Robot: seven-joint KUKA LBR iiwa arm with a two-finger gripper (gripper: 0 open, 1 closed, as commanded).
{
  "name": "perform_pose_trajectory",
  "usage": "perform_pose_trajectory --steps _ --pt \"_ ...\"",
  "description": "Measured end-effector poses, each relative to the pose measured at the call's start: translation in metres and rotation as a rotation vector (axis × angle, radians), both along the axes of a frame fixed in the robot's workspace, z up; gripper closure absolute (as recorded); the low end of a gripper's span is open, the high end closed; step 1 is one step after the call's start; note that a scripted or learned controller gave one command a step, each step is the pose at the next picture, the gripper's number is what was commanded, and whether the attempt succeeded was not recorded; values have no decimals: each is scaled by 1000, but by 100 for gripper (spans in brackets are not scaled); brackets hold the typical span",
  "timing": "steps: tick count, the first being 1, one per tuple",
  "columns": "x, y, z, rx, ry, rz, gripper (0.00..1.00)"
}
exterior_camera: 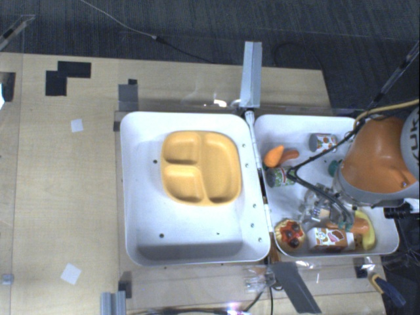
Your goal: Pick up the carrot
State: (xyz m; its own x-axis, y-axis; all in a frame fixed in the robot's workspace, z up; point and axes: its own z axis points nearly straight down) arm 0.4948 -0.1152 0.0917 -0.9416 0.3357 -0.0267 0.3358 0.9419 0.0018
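The carrot (pixel 275 155) is a short orange piece lying near the back left corner of the right bin (pixel 298 126), by the divider between the bins. The arm's orange band (pixel 375 157) hangs over the right side of that bin. The gripper (pixel 320 209) points down and to the left, over the bin's front half. It is to the right of the carrot and nearer the front, clearly apart from it, above a cluster of other items.
A yellow divided plate (pixel 200 167) lies in the left bin (pixel 141 195). The right bin also holds a small green can (pixel 281 176), a second can (pixel 322 141) at the back, a bottle (pixel 331 238) lying flat, a red and yellow fruit (pixel 289 233) and a banana (pixel 368 233).
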Motion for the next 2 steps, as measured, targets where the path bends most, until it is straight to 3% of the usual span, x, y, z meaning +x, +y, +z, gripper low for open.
perform_pose_trajectory --steps 1,2 --pt "0 20 0 -7 0 267 100" --pt "-3 6 1 -9 10 616 100"
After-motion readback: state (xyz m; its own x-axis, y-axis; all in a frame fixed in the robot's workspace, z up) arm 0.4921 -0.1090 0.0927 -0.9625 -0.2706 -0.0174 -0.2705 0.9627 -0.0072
